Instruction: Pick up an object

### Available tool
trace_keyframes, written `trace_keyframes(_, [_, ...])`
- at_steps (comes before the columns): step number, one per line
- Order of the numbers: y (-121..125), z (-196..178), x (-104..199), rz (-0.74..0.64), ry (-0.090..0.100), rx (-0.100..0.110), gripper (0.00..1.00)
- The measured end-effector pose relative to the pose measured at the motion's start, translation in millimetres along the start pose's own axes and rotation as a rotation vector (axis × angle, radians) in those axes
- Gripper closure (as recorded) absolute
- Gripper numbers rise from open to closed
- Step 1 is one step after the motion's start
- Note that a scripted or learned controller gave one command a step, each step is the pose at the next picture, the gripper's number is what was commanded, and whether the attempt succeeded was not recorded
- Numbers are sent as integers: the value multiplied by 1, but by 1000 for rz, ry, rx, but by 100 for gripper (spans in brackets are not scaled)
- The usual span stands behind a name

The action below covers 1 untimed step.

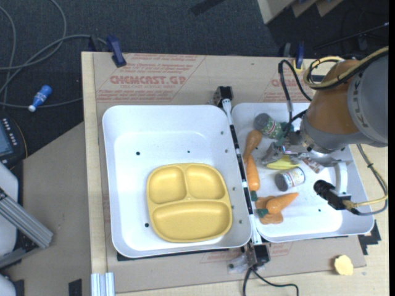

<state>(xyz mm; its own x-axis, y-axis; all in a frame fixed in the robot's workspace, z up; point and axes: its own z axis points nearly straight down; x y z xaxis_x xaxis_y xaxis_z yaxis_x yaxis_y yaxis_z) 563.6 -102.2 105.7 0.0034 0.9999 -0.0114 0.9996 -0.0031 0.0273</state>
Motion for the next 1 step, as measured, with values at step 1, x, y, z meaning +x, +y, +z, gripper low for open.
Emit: trace_keyframes(1, [-5, -124, 42, -9, 12, 15, 100])
